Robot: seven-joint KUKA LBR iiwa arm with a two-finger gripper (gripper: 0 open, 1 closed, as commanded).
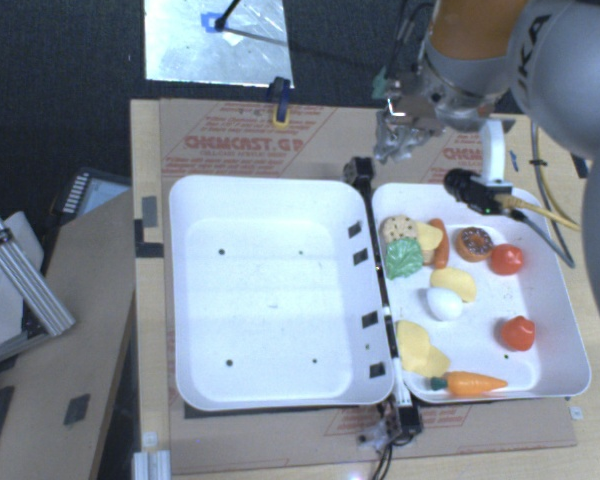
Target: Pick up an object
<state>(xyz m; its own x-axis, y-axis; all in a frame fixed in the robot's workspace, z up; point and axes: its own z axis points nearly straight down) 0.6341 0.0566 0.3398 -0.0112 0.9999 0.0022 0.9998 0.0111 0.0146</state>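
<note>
The right bin (565, 313) holds several toy foods. A cookie (397, 229), a green leafy piece (404, 258), a red sausage (440, 246) and a donut (473, 242) lie near its back. A tomato (507, 259), a yellow fruit (453, 282), a white egg (444, 304) and a red pepper (517, 333) sit in the middle. At the front are a yellow piece (417, 346) and a carrot (475, 382). My gripper (395, 143) hangs above the bench just behind the right bin's back left corner, with nothing seen in it.
The left bin (180, 268) stands beside the right one, joined by black clips along the divider (375, 288). A blue and yellow clamp (280, 103) sits on the cardboard behind the bins. A shiny sheet (215, 28) lies further back.
</note>
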